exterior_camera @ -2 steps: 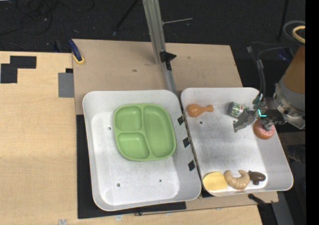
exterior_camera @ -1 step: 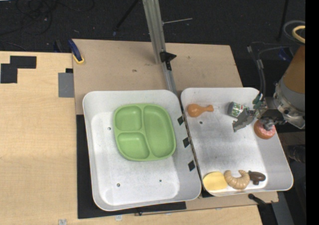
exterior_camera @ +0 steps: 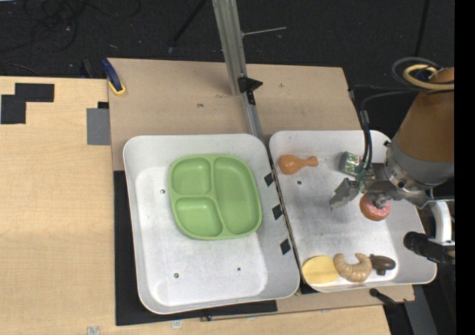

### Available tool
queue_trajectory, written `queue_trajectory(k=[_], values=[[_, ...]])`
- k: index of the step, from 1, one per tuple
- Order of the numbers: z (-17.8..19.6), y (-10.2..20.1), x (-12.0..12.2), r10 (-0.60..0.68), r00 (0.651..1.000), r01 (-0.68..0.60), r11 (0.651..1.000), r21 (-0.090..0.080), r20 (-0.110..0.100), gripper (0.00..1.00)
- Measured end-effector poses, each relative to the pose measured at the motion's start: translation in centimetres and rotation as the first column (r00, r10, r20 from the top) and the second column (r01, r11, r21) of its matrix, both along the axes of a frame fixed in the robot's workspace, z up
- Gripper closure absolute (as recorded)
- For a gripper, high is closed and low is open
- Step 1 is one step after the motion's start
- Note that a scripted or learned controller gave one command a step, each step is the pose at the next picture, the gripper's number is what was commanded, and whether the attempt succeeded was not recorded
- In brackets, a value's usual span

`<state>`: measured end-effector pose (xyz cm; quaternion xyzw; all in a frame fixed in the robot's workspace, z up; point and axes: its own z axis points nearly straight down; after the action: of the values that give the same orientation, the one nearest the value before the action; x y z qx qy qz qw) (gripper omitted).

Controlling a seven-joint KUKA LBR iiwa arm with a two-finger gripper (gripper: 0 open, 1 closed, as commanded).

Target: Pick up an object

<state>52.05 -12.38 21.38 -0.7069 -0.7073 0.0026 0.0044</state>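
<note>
My gripper (exterior_camera: pixel 361 194) hangs low over the right bin (exterior_camera: pixel 315 231), near its right side, at the end of the grey and orange arm (exterior_camera: pixel 429 133). A round red object (exterior_camera: pixel 375 210) lies right beside and partly under the gripper; I cannot tell if it is touched. A small green-and-white object (exterior_camera: pixel 351 163) sits just behind the gripper. Further left lies an orange drumstick-shaped toy (exterior_camera: pixel 295 164). Along the bin's front edge lie a yellow piece (exterior_camera: pixel 319 271), a tan curled piece (exterior_camera: pixel 353 267) and a dark brown piece (exterior_camera: pixel 383 263).
The left bin (exterior_camera: pixel 148 252) holds a green divided plate (exterior_camera: pixel 215 197). A metal post (exterior_camera: pixel 231 44) rises behind the bins. Black clips (exterior_camera: pixel 276 211) sit on the wall between the two bins. Bare floor shows in the middle of the right bin.
</note>
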Motion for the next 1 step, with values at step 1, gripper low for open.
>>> queue_trajectory(k=[1], values=[[-6.42,-0.24,-0.26,-0.001,1.000,0.001,1.000,0.000,0.001,0.00]])
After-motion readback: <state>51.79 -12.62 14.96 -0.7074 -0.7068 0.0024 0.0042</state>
